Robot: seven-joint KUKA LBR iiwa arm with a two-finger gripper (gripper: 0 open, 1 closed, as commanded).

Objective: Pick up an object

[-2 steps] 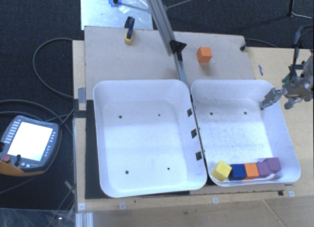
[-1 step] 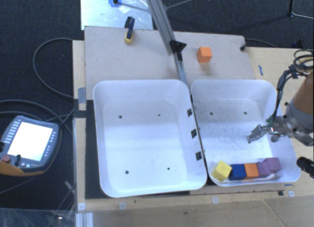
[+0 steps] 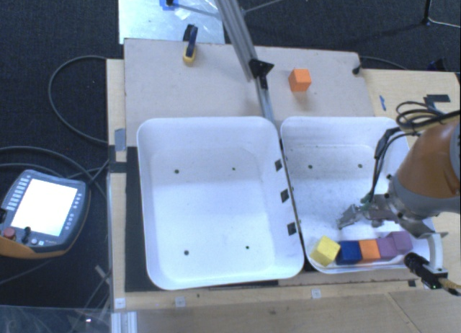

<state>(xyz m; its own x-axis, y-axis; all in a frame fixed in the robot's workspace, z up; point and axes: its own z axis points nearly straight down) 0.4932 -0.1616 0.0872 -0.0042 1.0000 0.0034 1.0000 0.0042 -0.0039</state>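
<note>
The arm [image 3: 431, 169] comes in from 3 o'clock, its orange band above the wrist hanging over the right bin [image 3: 328, 131]. The gripper [image 3: 354, 216] sits low inside that bin, toward its 5 o'clock corner, and its metal tips look slightly spread, with nothing between them that I can make out. Just below it, along the bin's 6 o'clock wall, 4 blocks lie in a row, touching or nearly so: a yellow block [image 3: 325, 250] tilted at the 9 o'clock end, then a blue block [image 3: 349, 251], an orange block [image 3: 369, 249] and a purple block [image 3: 395, 244] partly under the wrist. The gripper is near the blue block but apart from it. The left bin [image 3: 209, 137] lies beside the right one, their rims meeting. A second orange cube [image 3: 300, 79] rests on the bench board at 12 o'clock from the right bin, well apart from the gripper. On the floor at 9 o'clock sits a handheld control pad [image 3: 42, 210] with a lit screen.
</note>
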